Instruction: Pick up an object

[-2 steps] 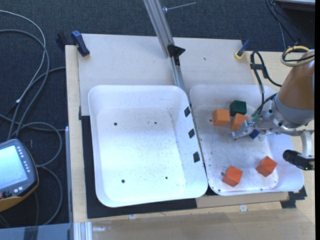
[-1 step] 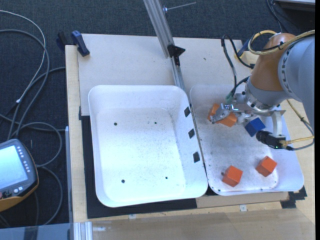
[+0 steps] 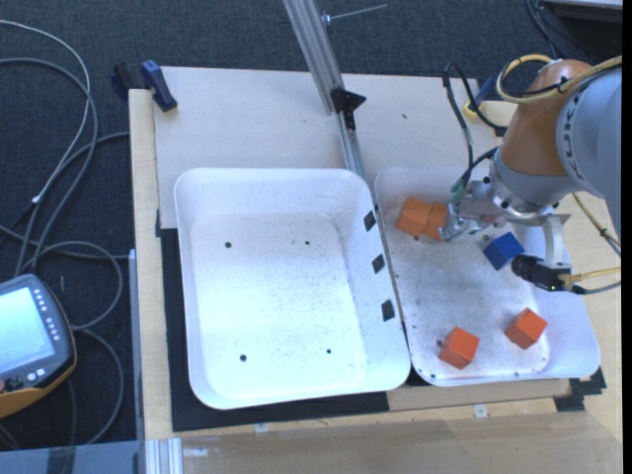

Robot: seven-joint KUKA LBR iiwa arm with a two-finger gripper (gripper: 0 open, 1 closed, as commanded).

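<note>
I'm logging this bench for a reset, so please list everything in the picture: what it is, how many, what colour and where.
White bins: 2, side by side on the bench.
Orange blocks: 3, right bin; one at its far left beside the gripper, two near its front edge.
Blue block: 1, right bin, beneath the arm.
Blue clamp: 1, bench's far left corner.
Metal pole: 1, grey, slanting behind the bins.
Handheld screen: 1, floor, left.
Arm: 1, grey with orange band, from right.
Gripper: 1, over right bin.
</note>
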